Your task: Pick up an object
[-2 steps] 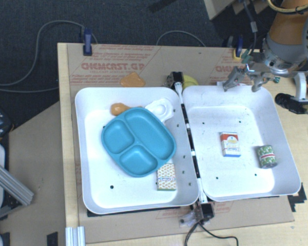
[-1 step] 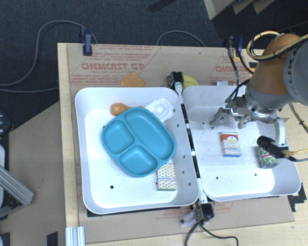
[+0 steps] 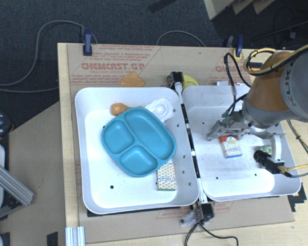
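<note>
The pincer [image 3: 227,131] hangs just above the small carton [image 3: 231,147] in the right bin [image 3: 246,186], its grip state impossible to tell; centring squarely over the carton before descending looks wise.

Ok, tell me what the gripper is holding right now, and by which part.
Cannot be told. The gripper sits low in the right bin, right at the top end of a small red and white box; no grasp shows.

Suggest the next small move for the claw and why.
Probably a short drop straight down, then close. The claw sits in the right bin, just above the small red-and-white box, which lies flat and apart from other things.
</note>
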Tool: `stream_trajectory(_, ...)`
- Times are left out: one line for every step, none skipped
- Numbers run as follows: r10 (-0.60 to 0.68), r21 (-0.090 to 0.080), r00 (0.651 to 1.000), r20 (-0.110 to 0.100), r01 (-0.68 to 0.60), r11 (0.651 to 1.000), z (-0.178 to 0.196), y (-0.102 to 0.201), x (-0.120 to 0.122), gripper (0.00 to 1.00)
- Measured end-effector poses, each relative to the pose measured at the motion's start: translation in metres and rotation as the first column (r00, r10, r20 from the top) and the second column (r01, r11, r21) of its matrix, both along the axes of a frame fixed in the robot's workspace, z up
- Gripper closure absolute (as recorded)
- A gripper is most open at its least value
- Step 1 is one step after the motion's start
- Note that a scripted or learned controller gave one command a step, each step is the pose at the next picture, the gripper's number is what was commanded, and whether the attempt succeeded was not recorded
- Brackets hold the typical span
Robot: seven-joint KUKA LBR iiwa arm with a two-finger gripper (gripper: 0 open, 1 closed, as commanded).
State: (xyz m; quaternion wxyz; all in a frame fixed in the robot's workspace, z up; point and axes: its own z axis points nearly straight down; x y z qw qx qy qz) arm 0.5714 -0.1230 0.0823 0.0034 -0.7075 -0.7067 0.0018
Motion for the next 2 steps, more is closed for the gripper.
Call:
stream_trajectory(0.000, -0.002, 1.000, 0.008, 0.000, 1.000, 0.013, 0.000, 0.003, 1.00)
stream_trajectory(0.009, -0.001, 1.000, 0.018, -0.009, 1.000, 0.109, 0.062, -0.003, 1.00)
